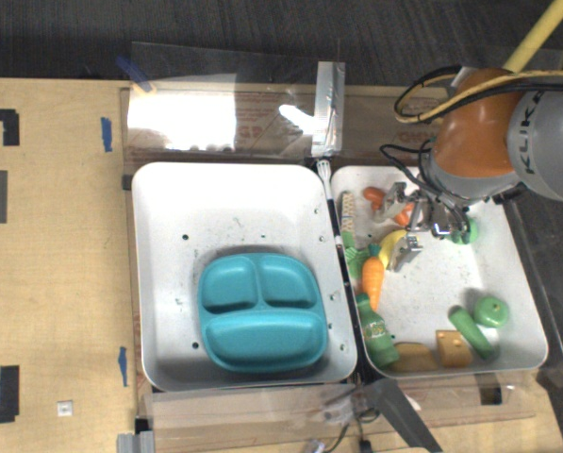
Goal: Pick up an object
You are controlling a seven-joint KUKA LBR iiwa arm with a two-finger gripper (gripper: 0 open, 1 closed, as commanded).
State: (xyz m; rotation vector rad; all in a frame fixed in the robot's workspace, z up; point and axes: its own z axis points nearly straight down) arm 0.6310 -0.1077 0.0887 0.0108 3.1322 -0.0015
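Grey arm [545, 144] with rounded casing, dark KUKA lettering on its side, broad orange band [474, 140] above the wrist, black cables looping over the band, a yellow one among them, small metal gripper [422, 229] below — silvery brackets, dark fittings

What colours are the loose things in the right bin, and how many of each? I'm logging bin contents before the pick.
Right bin, as far as the small pieces can be told apart:
Green: 4
Orange: 1, the carrot
Yellow: 1
Red: 1
Tan or brown: 2
Total: 9
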